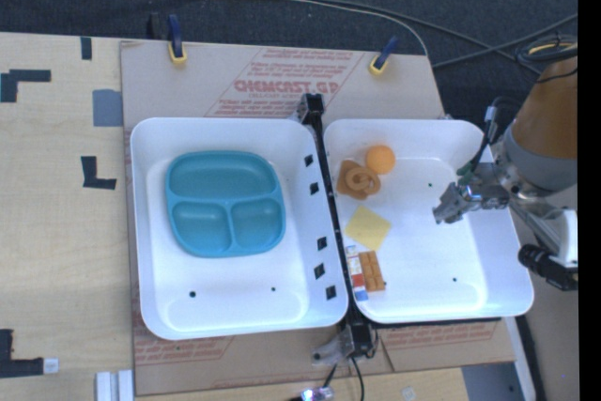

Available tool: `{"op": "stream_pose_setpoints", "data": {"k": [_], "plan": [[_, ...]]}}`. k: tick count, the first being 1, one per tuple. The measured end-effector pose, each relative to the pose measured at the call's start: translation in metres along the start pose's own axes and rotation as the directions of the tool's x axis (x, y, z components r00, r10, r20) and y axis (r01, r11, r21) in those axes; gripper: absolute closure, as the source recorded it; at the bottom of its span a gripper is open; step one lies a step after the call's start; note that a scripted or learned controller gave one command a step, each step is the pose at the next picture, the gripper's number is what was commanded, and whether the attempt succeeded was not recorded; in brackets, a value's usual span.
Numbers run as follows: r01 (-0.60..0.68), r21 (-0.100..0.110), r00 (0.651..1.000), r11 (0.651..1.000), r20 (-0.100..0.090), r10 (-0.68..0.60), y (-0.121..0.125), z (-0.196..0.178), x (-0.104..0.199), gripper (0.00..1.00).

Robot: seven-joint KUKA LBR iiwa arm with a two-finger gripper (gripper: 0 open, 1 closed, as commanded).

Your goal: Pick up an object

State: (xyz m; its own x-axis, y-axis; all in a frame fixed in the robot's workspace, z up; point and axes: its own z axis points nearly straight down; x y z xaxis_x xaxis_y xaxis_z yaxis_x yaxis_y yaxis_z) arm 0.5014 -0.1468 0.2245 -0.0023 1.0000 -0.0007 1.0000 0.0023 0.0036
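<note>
Nearest the cam, at the right bin's front-left corner, lies a small carton, long axis running 12 to 6, tucked against the divider between the bins. Just beyond it, at 12, a yellow sponge sits flat, turned like a diamond. Further back, a brown lump, w/ an orange ball touching or nearly touching it at approx 1 o'clock.

The gripper is over the right half of the same bin, nothing between its tips. Can't tell from this angle whether it is spread or closed, too small and dark.

Key relation: every candidate lies toward 9 from the gripper. Sponge is closest, at about 8 to 9 o'clock, w/ bare bin floor between. Ball and lump are at roughly 10 o'clock, carton at about 7 to 8. All well apart from the tips, none touching.

Arm pose: enters from 3 o'clock, orange band high at the right edge, wrist angled down and toward 9, tool pointing at the bin floor.

Left bin holds a teal tray, far from the gripper; not the likely pick.
</note>
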Motion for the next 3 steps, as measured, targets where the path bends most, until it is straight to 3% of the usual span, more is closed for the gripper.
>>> {"op": "stream_pose_setpoints", "data": {"k": [1,3], "plan": [[0.0,0.0,1.0,1.0,0.0,0.0,-0.004,-0.044,0.0,1.0],[0.004,0.005,1.0,1.0,-0.001,-0.004,0.029,-0.019,0.105,1.0]]}}
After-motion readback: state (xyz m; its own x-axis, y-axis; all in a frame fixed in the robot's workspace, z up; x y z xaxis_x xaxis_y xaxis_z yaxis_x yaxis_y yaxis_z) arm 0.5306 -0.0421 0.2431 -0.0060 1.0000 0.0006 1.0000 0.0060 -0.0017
